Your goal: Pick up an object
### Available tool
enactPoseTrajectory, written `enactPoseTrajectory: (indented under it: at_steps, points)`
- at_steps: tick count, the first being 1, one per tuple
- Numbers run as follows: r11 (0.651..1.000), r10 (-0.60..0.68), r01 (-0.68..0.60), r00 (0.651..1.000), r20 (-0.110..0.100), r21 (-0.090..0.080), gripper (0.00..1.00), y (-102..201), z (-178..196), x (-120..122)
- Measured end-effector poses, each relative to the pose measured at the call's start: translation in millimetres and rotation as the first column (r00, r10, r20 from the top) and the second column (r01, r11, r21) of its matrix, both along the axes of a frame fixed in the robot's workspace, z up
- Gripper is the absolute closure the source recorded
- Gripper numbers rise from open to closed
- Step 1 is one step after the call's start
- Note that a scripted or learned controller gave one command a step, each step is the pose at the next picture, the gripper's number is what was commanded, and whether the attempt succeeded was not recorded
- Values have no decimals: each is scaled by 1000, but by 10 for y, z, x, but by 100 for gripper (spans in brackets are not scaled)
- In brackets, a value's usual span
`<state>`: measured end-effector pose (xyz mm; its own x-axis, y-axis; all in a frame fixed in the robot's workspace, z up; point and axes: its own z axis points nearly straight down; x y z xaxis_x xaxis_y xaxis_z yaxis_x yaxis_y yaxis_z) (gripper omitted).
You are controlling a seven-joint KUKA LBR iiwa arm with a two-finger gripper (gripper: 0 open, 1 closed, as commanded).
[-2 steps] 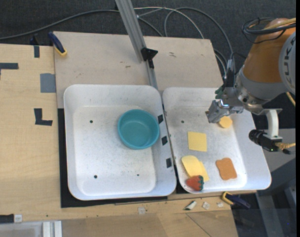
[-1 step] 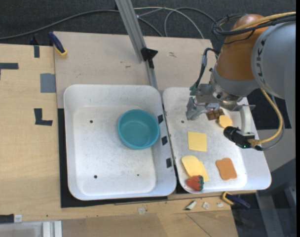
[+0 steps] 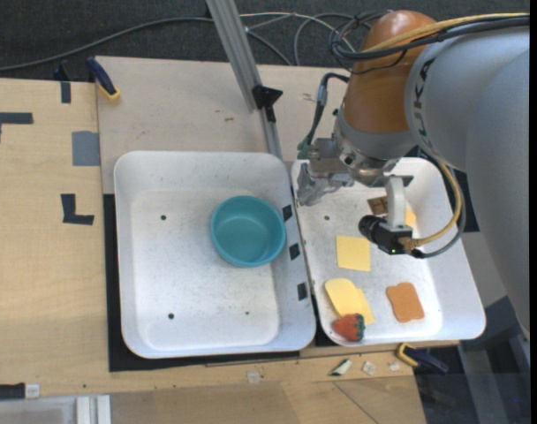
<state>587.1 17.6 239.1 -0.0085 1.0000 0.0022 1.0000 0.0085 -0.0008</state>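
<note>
While the gripper (image 3: 314, 184) hovers, its state unclear, over the right bin (image 3: 458, 312), it should descend squarely onto the yellow square (image 3: 353, 253).

Grey KUKA arm (image 3: 480, 104) with glossy orange band (image 3: 388, 60) above the wrist; black and yellow cables (image 3: 445, 210) loop beside a metallic grey gripper (image 3: 314, 184)

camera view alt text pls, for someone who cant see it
A grey robot arm with an orange band reaches from the right over the right shallow white bin, its gripper at that bin's upper left corner. The bin holds a yellow square slice, a yellow wedge, an orange piece and a red strawberry-like toy; the left white bin holds a round teal bowl.
</note>
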Motion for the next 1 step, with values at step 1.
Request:
enactPoseTrajectory:
  at_steps: [1]
  points:
    - [1000, -1, 1, 1000, 0, 0, 100, 526, 54, 140]
